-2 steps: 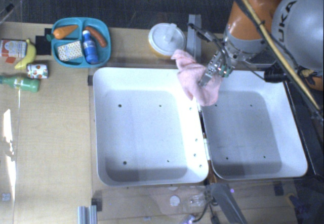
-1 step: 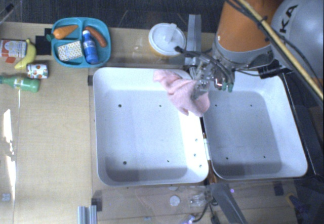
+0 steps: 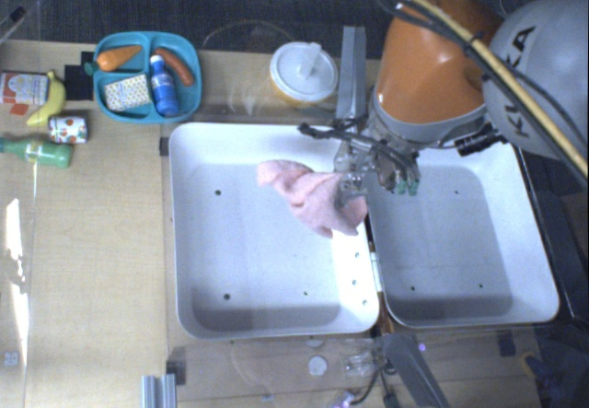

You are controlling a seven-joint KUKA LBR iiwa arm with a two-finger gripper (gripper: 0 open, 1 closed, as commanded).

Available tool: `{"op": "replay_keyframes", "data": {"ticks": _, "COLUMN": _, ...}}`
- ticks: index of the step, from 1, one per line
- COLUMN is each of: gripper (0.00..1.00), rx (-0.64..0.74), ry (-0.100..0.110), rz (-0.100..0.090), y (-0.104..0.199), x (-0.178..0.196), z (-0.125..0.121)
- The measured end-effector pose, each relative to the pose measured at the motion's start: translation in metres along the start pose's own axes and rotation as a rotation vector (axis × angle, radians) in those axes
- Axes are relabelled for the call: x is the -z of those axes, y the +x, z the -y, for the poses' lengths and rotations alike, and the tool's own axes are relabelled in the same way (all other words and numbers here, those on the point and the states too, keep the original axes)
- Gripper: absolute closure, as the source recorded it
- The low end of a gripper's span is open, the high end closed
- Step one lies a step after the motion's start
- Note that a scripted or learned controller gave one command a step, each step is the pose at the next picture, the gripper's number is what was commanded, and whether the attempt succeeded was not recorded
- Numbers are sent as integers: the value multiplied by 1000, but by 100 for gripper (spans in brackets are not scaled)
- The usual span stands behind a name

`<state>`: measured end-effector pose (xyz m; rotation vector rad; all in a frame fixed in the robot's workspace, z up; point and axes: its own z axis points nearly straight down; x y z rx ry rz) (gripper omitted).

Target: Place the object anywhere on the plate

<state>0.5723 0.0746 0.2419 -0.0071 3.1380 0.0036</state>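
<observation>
Above the divide between the two bins, the gripper (image 3: 351,195) meets the right end of a pink cloth (image 3: 308,195); whether it grips cannot be told. The cloth lies in the left bin (image 3: 212,296), its right edge hidden by the wrist.

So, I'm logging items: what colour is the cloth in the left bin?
Pale pink; the cloth lies crumpled by the tool in the camera view.
</observation>
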Motion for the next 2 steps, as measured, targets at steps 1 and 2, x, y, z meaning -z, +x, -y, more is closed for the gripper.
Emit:
{"op": "replay_keyframes", "data": {"ticks": 1, "gripper": 100, "rx": 1, "ry": 0, "rz": -1, "y": 35, "x": -9, "z": -36}}
{"op": "replay_keyframes", "data": {"ticks": 2, "gripper": 0, "rx": 1, "ry": 0, "rz": -1, "y": 35, "x": -9, "z": -36}}
